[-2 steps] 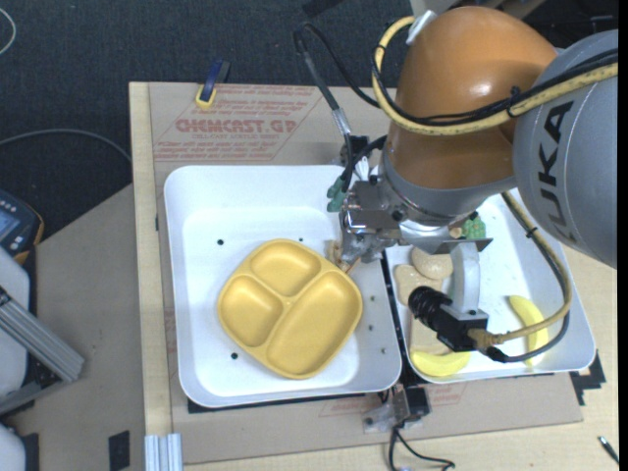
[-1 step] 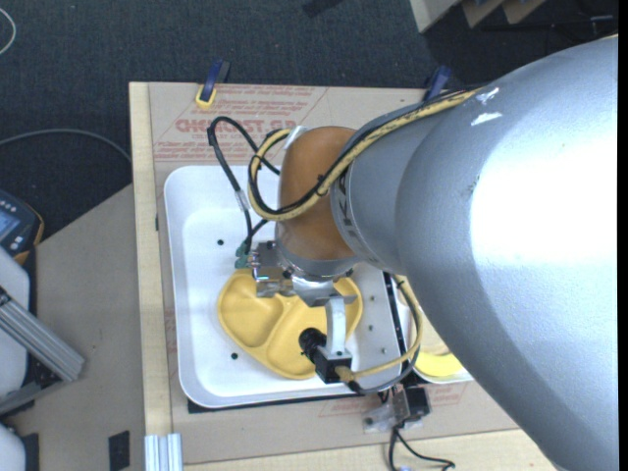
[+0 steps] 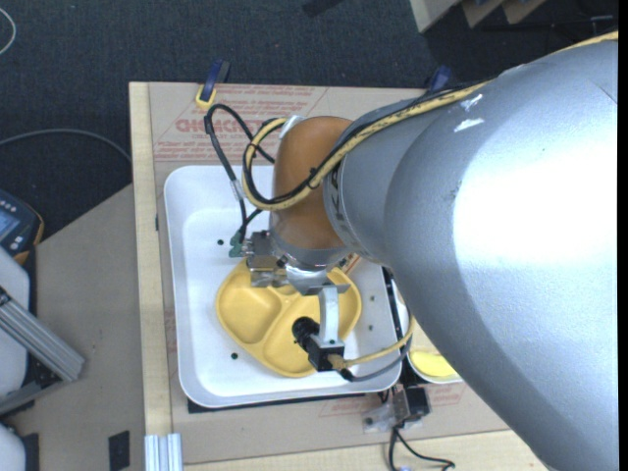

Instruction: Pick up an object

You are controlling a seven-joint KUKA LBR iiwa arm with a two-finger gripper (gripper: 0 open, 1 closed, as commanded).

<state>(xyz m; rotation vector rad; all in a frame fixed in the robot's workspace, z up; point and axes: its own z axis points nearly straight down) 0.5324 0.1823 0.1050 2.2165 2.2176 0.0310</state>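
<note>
Red printing across the far edge of the cardboard sheet (image 3: 294,106) on the desk, upside down and mirrored from this angle, partly hidden by the arm; letters too unclear to read.

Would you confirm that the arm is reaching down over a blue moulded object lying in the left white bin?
Not quite: the moulded object is yellow, not blue. The camera view shows it lying in the left white bin, with the arm reaching down over it, as you said.
</note>
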